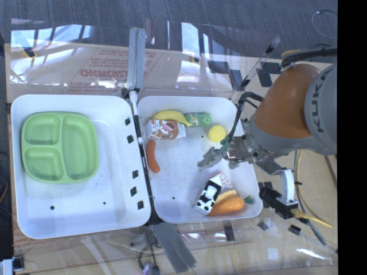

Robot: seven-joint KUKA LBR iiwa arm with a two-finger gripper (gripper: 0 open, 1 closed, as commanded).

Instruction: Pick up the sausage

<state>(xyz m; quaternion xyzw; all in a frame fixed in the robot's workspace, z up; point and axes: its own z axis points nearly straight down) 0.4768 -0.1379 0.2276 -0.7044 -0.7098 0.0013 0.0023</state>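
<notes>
On the left of the frame sits the left bin (pixel 34 211). A green plate (pixel 59 146) with three sections lies in its upper left part.

The right bin (pixel 178 202) is in the middle of the frame. The sausage (pixel 152 156) lies at its left side, close to the wall between the two bins. It is orange-red and points up and down in the picture. Nothing is touching it. Just above it is a small carton (pixel 166 130) with a brown and white picture. A yellow banana (pixel 171 117) lies along the top of the carton, and a green packet (pixel 199 119) is next to the banana's right end. A yellow ball-like fruit, maybe a lemon (pixel 217 133), is a bit lower and to the right.

At the bottom right of this bin lie a black and white carton (pixel 207 197) and an orange carrot (pixel 228 205), touching each other.

The gripper (pixel 213 156) hangs over the right side of this bin, well apart from the sausage. Its fingers are spread a little and hold nothing. The grey and orange arm (pixel 287 110) fills the right of the frame.
</notes>
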